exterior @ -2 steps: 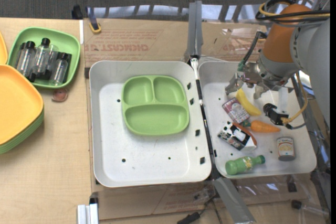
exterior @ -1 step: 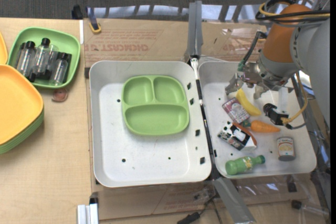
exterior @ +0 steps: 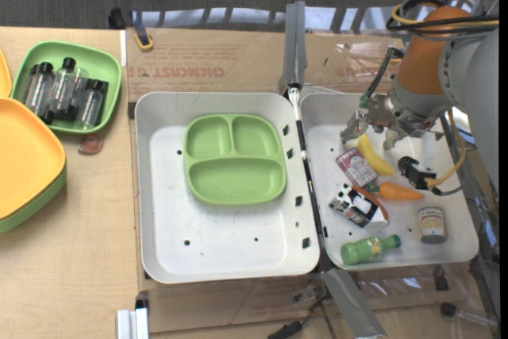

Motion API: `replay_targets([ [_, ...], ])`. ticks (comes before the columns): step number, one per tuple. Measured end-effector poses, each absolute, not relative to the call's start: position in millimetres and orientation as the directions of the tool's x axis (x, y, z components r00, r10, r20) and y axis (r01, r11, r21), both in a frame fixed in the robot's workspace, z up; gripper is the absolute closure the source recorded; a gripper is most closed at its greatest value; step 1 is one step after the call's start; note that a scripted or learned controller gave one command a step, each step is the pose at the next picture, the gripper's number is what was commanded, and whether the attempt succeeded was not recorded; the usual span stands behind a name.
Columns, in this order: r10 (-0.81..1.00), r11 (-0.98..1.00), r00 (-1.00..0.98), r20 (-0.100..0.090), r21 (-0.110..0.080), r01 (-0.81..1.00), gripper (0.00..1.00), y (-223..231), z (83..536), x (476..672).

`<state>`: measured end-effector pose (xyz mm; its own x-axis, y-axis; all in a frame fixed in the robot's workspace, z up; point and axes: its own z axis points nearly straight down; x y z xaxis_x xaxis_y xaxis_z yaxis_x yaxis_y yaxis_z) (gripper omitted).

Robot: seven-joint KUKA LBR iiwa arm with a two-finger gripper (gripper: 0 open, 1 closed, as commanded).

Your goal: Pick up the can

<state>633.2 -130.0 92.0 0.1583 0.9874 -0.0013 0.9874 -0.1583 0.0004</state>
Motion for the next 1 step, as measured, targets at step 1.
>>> replay_targets([
  [1,0.987,-0.158,0.158,-0.001,0.000,0.987,0.00,-130.0,92.0,633.2],
])
